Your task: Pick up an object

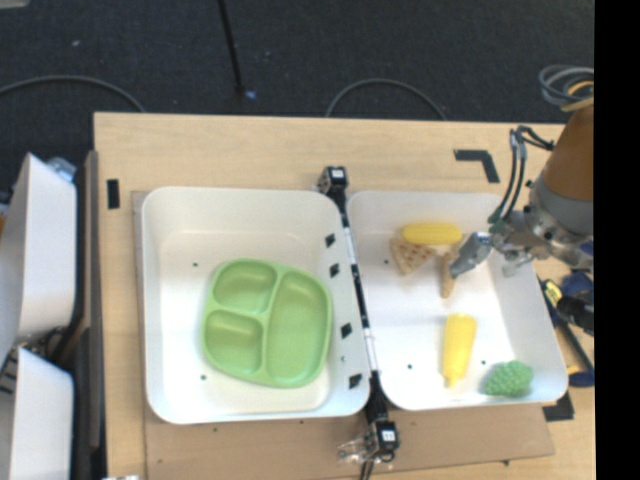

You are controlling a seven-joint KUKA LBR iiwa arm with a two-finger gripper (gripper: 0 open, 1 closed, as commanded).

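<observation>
Two shallow white plastic bins side by side on a pale wooden bench (250,153). In the left bin (180,218): a light green divided plastic plate (268,321), three compartments, lying flat near the middle. In the right bin (520,313): a yellow oblong toy like a lemon or corn piece (431,234) near the far wall, touching a tan waffle-patterned wedge (411,256) just in front of it; a yellow corn-cob shaped toy (458,348) nearer the front, lengthwise; a green knobbly toy like broccoli (508,379) at the front right corner. Over the right bin's far right part, the grey two-finger gripper (468,260) (reaching in below the orange-banded wrist), tilted down toward a thin tan stick-like piece (446,283) beside the wedge. Fingers open or closed: cannot tell. Nothing visibly clamped.
</observation>
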